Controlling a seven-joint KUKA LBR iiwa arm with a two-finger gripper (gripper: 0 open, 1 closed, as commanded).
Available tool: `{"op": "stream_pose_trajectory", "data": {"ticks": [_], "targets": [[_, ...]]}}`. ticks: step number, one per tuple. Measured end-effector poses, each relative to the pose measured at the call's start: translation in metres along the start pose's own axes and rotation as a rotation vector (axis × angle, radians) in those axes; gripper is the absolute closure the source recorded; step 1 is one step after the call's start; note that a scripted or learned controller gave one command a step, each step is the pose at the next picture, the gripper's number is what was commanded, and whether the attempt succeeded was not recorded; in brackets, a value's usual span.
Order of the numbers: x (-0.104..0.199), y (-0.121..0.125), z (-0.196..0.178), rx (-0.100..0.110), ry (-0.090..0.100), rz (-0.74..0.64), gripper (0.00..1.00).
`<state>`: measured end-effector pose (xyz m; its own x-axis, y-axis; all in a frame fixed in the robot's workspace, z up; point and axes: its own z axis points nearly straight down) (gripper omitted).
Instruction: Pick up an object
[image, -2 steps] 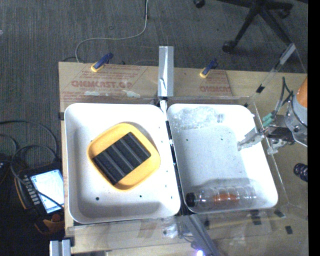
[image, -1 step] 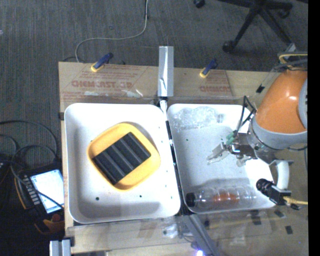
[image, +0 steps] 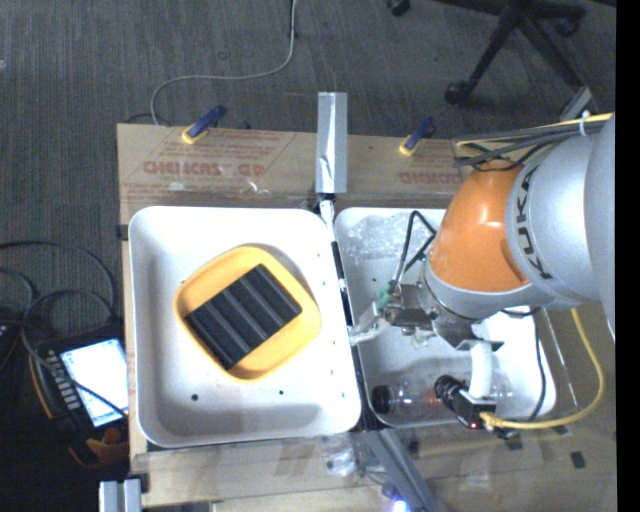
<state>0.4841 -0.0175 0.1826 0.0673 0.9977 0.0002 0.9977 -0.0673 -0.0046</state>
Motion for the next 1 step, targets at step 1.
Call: {"op": "stream_pose_trajectory", "data": {"ticks": [1], "targets": [[-0.0726, 0.0039, -0.0005, -0.002, -0.001, 0.017, 0.0]]}}
